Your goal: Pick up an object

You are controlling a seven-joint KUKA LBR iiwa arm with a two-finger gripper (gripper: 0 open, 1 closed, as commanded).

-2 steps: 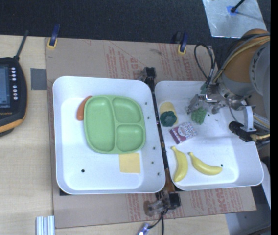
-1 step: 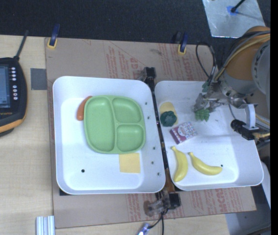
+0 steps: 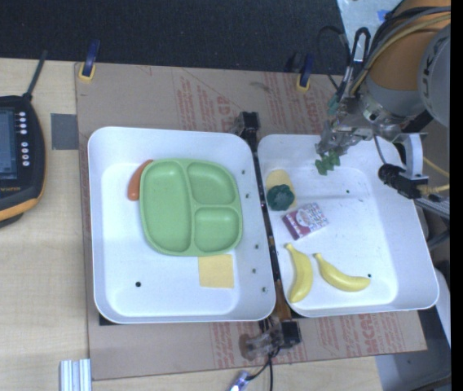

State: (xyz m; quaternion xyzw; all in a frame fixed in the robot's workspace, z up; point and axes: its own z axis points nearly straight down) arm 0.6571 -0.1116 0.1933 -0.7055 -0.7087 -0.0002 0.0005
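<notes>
1. A small dark green object [image 3: 326, 165] sits at the tips of the gripper [image 3: 329, 155], over the far part of the right bin [image 3: 394, 243]; it seems pinched between the narrowly parted fingers, though whether it is lifted off the floor is hard to make out.
2. The arm [image 3: 407, 47] comes in from the far right, its orange band cut off by the edge of the view, with cables looping over the wrist.
3. Elsewhere in the right bin: one pale yellow cylinder [image 3: 278, 177] against the left wall, one teal round lump [image 3: 280, 196] touching it on the near side, and one pink packet [image 3: 306, 220] with small printing too fine to read.
4. Two bananas lie near the near wall: one [image 3: 300, 274] runs along the left side, the other [image 3: 341, 274] lies just right of it, apart.
5. The left bin [image 3: 117, 243] holds one green divided plate [image 3: 191, 206] with three compartments.
6. One orange-red item [image 3: 136, 180] peeks out from under the plate's left edge, mostly hidden.
7. One yellow square slice [image 3: 217, 271] lies just near of the plate.
8. Both bins rest on cardboard [image 3: 174, 96] with faint red lettering I cannot read.
9. One handheld controller [image 3: 3, 161] with a dark screen lies far left, cut off by the edge.
10. Two blue clamps [image 3: 90, 59] [image 3: 303, 69] hold the cardboard's far edge.
</notes>
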